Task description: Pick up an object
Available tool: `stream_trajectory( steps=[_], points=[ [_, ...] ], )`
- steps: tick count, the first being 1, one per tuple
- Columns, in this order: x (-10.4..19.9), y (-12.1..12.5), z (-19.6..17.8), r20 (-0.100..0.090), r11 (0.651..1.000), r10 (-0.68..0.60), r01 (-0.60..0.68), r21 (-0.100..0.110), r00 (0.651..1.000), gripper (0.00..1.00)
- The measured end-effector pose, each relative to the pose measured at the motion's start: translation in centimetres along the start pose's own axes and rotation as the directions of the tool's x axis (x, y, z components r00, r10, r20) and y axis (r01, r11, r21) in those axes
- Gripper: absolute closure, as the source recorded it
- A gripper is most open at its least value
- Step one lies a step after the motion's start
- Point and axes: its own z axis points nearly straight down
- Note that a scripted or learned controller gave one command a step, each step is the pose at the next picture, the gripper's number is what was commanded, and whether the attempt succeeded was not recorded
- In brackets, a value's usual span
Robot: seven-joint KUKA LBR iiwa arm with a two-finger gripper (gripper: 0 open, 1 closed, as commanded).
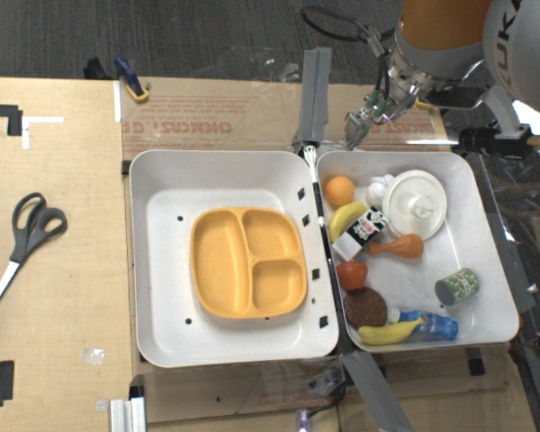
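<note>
My gripper (358,133) hangs above the far left corner of the right bin (486,241), under the orange band of the arm. Nothing shows in it. Below it in that bin lie an orange (339,190), a yellow banana (346,217), a black-and-white carton (366,226) and a white round lid (416,202). Nearer the front are a tan drumstick (399,247), a red tomato (351,274), a brown round patty (366,306), a second banana (384,334), a blue bottle (435,327) and a green can (457,285).
The left bin (157,241) holds a yellow divided plate (249,262). Scissors (25,234) lie on the wooden bench at the left. A blue clip (130,78) sits at the back, and a grey upright bar (314,97) stands behind the gap between the bins.
</note>
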Motion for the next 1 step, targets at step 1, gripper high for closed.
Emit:
stream_trajectory(
  steps=[1],
  points=[
    [2.22,-0.78,5.22,-0.008,0.992,-0.126,0.126,-0.001,0.992,1.00]
  ],
)
